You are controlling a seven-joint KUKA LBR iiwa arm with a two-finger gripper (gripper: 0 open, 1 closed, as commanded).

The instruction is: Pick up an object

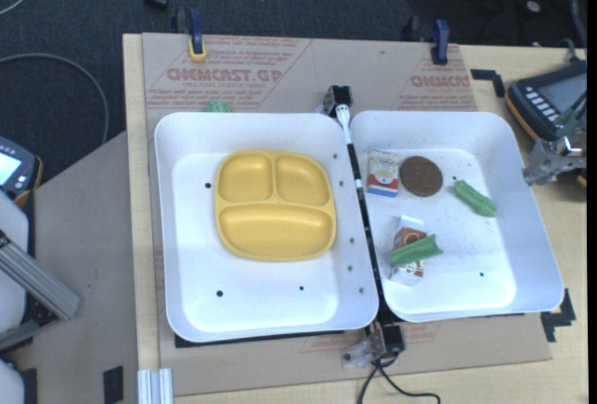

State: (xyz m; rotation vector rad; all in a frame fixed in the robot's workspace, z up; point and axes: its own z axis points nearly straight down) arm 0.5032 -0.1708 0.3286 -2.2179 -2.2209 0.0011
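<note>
**Arm parked off the bins, nothing picked yet**

Nearest you, at the front of the right bin (522, 295), a small packet (410, 255) lies with a green pod-shaped piece (415, 249) across it. Behind them sit a small carton (382, 174) and a brown disc (421, 176), just beside each other, and a second green piece (475, 198) lies nearer the right wall.

Left bin (187, 290) carries one thing: a yellow divided plate (275, 206), three compartments, all bare.

Gripper (550, 161) hangs at the right bin's outer rim, over the desk (280, 66) edge, well apart from every item. You cannot tell how wide its jaws stand from this angle, and nothing shows between them.

Risks, as I judge them:
- Green piece stacked on the packet: a descent there may pinch both or flick one away.
- Carton and disc close together: one jaw could land on the neighbour.
- Disc looks flat, so the jaws may skid over it.
- Far green piece near the wall leaves little room.
</note>
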